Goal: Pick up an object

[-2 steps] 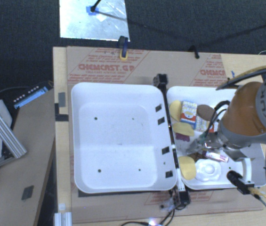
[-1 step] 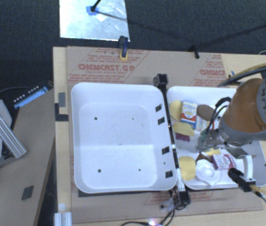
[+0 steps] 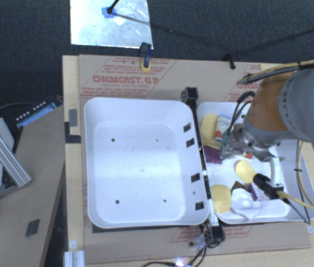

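We saw the arm (image 3: 298, 102) reaching in from the right, its gripper (image 3: 235, 147) low over the right bin (image 3: 307, 196), centre-right of the frame. We could not tell how its jaws stood. The candidates lay crowded there: a yellow piece (image 3: 209, 125) and a purple thing (image 3: 213, 154) just left of the gripper, another yellow piece (image 3: 245, 171) below it. The left bin (image 3: 98, 107) sat beside. We judged a clean pick needed one item singled out, descending straight, closing only once it sat between the tips.
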{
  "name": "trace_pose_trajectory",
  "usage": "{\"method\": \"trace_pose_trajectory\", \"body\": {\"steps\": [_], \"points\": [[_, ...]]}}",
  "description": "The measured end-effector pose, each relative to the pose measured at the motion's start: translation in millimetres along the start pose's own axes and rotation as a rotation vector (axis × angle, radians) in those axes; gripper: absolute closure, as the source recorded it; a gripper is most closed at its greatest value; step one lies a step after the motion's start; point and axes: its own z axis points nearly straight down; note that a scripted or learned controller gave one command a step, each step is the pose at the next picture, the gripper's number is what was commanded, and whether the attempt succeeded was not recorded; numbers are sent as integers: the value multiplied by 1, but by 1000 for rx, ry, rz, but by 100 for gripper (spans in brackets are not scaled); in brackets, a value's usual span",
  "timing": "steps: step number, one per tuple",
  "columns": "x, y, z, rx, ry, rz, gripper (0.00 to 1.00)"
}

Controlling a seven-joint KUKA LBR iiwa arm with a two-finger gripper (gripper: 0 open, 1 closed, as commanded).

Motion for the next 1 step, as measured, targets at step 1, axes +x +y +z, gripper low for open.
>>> {"method": "trace_pose_trajectory", "body": {"steps": [1], "points": [[61, 32, -107, -7, 2, -4, 100]]}}
